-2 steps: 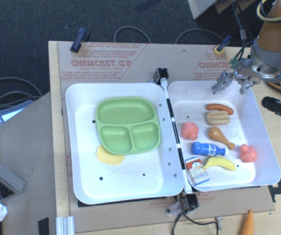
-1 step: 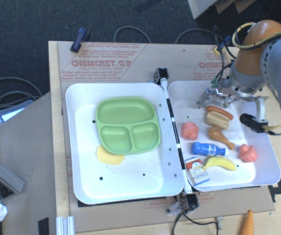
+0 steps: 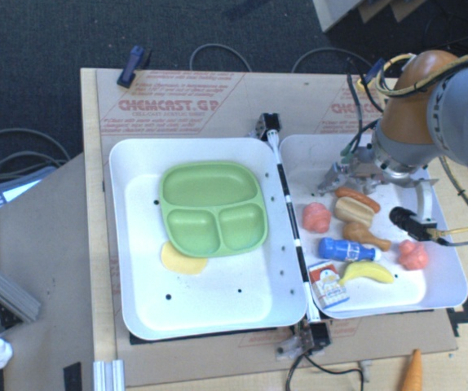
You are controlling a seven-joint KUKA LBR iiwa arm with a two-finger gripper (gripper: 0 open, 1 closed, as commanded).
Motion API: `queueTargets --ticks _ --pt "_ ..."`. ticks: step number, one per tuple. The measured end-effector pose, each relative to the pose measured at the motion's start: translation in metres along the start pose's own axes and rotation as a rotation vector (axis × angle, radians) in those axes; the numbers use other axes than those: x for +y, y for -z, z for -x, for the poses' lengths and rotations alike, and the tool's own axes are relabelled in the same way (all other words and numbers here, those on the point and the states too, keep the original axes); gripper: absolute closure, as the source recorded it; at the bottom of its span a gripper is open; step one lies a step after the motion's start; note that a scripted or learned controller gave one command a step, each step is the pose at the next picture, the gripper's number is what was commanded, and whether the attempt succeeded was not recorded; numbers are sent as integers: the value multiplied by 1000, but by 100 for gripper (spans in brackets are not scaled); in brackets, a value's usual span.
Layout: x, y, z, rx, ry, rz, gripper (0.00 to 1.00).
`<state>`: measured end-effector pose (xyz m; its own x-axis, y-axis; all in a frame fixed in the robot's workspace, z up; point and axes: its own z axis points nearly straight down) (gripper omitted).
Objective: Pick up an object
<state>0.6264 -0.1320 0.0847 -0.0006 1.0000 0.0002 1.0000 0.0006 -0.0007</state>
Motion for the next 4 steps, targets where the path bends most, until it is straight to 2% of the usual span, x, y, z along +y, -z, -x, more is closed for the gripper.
queueTargets --ticks 1,2,3,4 --pt "1 10 0 -1 -1 2 100" --pt "0 10 0 -1 -1 2 0" --pt "-38 2 14 0 -2 0 0" --pt "-37 12 14 -1 -2 3 100"
